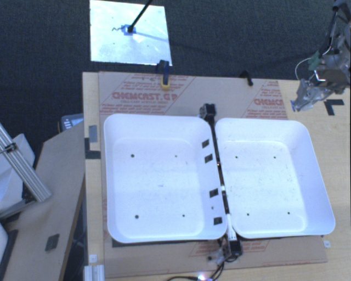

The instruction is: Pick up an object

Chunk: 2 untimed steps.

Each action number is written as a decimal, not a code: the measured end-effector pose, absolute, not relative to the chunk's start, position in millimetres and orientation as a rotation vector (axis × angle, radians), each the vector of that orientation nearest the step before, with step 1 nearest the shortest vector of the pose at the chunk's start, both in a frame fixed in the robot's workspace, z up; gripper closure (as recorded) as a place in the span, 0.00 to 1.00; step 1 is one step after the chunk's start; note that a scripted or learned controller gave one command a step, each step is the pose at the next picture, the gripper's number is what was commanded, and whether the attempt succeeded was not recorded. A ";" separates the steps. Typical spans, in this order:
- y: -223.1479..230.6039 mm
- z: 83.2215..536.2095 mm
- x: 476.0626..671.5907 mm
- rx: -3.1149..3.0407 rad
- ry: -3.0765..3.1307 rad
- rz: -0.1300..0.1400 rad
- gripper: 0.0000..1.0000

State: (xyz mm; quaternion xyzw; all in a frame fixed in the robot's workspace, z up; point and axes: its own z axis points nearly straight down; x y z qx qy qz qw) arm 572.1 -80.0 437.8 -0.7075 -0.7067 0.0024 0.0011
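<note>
At the far left, a slanted aluminium rail [21, 167] stands beside a lower tan side surface [52, 186]. Behind the bench, a shiny metal sheet [129, 34] lies on the dark floor, with a thin black rod [140, 15] reaching onto it. The tabletop [92, 181] carries a brown protective sheet printed in red letters [143, 94], and a small blue and yellow clamp [163, 74] sits at its back edge. The left bin [118, 129] rests on that sheet, touching the right bin [307, 142] along a seam lined with small black clips [213, 175]. The gripper [308, 97] hangs over the back right corner of the tabletop, behind the right bin and apart from its rim, with looped cables [307, 65] above it. It is too small and blurred to tell whether it is open, closed or gripping anything. Where the object to pick up lies, I cannot tell.
</note>
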 end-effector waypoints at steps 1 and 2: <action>-66.8 540.9 597.2 -2.223 -2.236 -0.014 1.00; -112.2 491.2 660.8 -2.221 -2.220 0.005 1.00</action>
